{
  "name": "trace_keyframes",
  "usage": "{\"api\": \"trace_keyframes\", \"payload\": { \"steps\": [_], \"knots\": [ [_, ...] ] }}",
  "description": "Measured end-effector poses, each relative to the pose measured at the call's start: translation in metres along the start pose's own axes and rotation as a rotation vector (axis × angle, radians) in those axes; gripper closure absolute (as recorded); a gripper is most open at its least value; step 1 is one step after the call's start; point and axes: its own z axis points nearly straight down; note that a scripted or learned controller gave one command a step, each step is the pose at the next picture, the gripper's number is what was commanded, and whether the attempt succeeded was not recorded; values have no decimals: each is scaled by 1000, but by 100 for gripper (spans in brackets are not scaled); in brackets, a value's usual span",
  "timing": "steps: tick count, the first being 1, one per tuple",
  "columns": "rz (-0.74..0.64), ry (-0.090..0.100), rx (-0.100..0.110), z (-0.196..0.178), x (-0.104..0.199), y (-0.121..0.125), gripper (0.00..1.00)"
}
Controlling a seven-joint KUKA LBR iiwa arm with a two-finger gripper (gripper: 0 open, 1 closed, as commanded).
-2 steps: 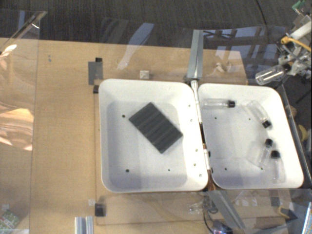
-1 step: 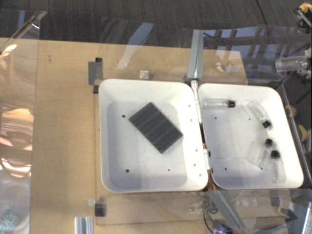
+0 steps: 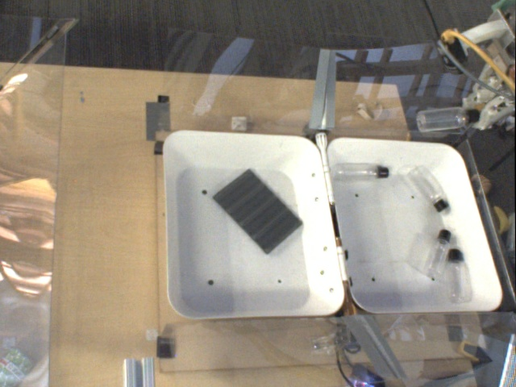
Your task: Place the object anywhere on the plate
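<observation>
Looking down on the bench through the one slanted overhead camera, I see two shallow white bins side by side. The left bin holds the plate, a dark grey ribbed square turned like a diamond. It lies flat on the bin floor with nothing resting on it.

Right of the plate, across the seam where the bins meet, is the right bin. Several loose tubes are scattered in it, clear with black caps. One tube lies crosswise nearest the plate. Another tube lies slanted farther right, and two more sit close together beyond it.

Far to the right of the plate and farther back, past the right bin's far rim, is the claw. It is clenched on a clear tube, the object to be placed. That tube lies level and points left towards the plate's side of the bench. Its right end runs into the claw, and it is well apart from the plate. A yellow cable loops above the claw.

Behind the plate, beyond the left bin's far rim, a small pale cube sits on the bench. A grey metal bar runs back from the seam between the bins.
</observation>
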Motion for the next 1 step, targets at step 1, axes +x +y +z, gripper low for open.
{"api": "trace_keyframes", "payload": {
  "steps": [1],
  "knots": [
    [-102, 0, 0, 109, -12, 17, 100]
  ]
}}
